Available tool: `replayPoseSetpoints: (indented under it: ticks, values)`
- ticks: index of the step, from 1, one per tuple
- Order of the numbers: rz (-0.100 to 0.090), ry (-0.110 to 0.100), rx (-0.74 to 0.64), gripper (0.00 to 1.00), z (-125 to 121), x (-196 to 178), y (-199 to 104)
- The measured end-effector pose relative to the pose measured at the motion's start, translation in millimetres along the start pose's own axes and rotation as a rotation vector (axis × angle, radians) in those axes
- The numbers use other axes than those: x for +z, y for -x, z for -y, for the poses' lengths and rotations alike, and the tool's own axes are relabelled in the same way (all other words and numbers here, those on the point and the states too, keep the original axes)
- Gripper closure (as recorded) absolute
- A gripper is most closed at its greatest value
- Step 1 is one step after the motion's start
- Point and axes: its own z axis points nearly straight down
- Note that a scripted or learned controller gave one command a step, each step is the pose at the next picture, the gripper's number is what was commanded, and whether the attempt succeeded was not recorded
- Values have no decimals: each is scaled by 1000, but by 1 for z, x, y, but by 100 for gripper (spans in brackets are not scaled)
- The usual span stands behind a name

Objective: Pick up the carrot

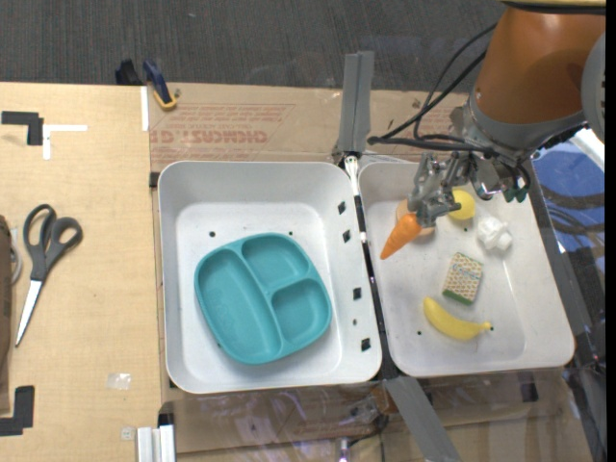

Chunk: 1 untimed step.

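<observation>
Two shallow white bins side by side on a cardboard-covered bench.

Right bin (539,349): carrot (398,236) toward 10 o'clock of the bin floor, tilted, thick end up against the gripper (430,208), pointed tip down toward 7 o'clock. Fingers seemingly closed on the carrot's thick end, though hard to tell for certain through the clutter of metal and cables. Grey arm with orange band (534,51) reaching in from 2 o'clock.

Just at 3 o'clock of the gripper, a small yellow object (463,206), partly hidden. Further toward 3 o'clock, a white lump (494,236). Near the bin's centre, a patterned block (463,277), and just below it at 6 o'clock, a banana (455,320).

Left bin (178,258): a teal divided plate (263,297) with three compartments, lying flat near the centre.

Far out at 9 o'clock, on the bench, scissors (40,253) with grey handles.
</observation>
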Motion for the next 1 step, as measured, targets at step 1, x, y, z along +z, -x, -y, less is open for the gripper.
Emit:
replayPoseSetpoints:
  ticks: [1]
  values:
    - [-6, 2, -79, 100, -65, -4, -33]
